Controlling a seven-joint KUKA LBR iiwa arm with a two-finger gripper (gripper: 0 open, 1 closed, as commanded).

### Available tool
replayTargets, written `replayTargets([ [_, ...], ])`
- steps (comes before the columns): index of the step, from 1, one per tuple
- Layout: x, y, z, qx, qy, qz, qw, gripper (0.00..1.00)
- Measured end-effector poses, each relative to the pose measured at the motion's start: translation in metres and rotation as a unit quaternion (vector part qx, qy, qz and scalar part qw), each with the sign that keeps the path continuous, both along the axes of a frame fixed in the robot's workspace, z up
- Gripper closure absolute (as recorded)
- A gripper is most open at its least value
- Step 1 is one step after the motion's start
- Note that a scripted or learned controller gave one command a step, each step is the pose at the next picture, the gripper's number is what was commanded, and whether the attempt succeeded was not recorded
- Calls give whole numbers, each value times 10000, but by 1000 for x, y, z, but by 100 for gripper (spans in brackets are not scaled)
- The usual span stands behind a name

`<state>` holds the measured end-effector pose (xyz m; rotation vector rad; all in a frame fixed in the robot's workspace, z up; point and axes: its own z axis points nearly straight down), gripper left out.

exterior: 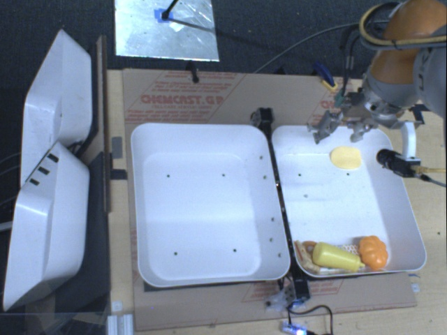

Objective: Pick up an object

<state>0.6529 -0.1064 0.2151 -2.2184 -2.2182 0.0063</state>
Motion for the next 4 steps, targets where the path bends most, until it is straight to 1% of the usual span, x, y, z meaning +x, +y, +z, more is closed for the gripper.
replayTargets([
  [1, 1, 0, 4, -2, -36, 3, 10000, 0],
  [2, 1, -4, -58, 0, -9, -1, 10000, 0],
  [3, -1, -5, -121, 1, -8, -1, 10000, 0],
  [4, -1, -4, -131, -2, -32, 1, 10000, 0],
])
